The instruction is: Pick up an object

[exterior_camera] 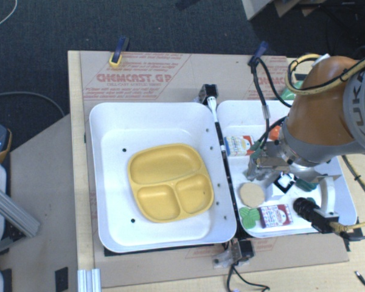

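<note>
Far to the left of the claw, a yellow divided tray [168, 180] is lying in the left bin [103, 132], its three compartments facing up. Both bins are sitting side by side on the desk [79, 163]. Just left of the claw and a little above it, a small white packet [238, 145] is resting in the right bin [231, 111]. The claw [263, 168] is hanging low over that bin, and whether it is wide or narrow cannot be told. Directly below it a round tan disc [252, 194] is lying, with a green piece [249, 215] and a red-and-white packet [274, 215] further below. The arm [319, 111] is reaching in from the right.
</note>
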`<action>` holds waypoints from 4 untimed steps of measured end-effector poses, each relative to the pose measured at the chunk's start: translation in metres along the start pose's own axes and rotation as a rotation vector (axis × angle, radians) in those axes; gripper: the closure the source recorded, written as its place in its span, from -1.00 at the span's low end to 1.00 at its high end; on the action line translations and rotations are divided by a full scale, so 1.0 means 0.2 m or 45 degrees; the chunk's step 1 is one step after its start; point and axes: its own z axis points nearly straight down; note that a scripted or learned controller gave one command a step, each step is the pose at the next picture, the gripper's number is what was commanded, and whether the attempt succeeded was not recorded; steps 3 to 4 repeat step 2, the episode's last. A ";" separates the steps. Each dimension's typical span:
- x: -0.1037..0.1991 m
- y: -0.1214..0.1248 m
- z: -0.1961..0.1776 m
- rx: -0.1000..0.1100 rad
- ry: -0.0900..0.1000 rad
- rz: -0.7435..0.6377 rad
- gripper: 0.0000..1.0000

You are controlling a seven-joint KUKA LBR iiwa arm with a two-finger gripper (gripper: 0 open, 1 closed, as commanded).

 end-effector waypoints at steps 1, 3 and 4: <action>-0.05 -0.03 -0.03 -0.002 -0.002 0.006 1.00; -0.03 0.07 -0.07 -0.009 -0.004 0.004 1.00; -0.03 0.07 -0.07 -0.009 -0.004 0.004 1.00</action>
